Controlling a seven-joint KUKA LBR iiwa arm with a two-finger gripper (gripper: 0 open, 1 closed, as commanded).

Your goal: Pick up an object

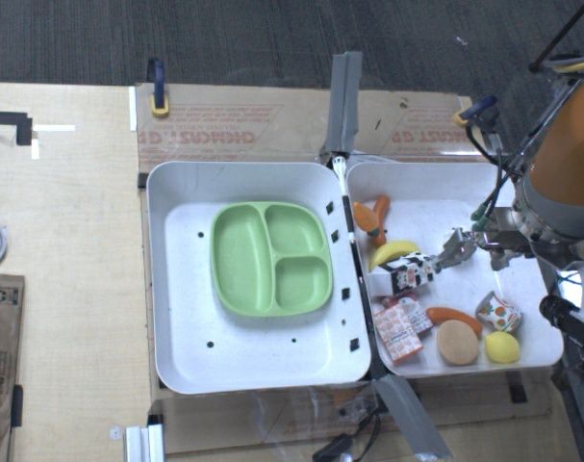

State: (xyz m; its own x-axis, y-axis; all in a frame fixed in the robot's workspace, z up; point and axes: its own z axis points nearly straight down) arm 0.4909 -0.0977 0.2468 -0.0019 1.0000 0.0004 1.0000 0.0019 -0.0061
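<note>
On my worktop's right bin, the pincer hangs low; whether open I cannot tell. The black-and-white carton lies just left, angled toward it

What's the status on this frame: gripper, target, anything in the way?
Gripper low in right bin, nothing visibly held. Nearest: black-and-white toy, banana. Sausage, snack packet crowd close by.
</note>
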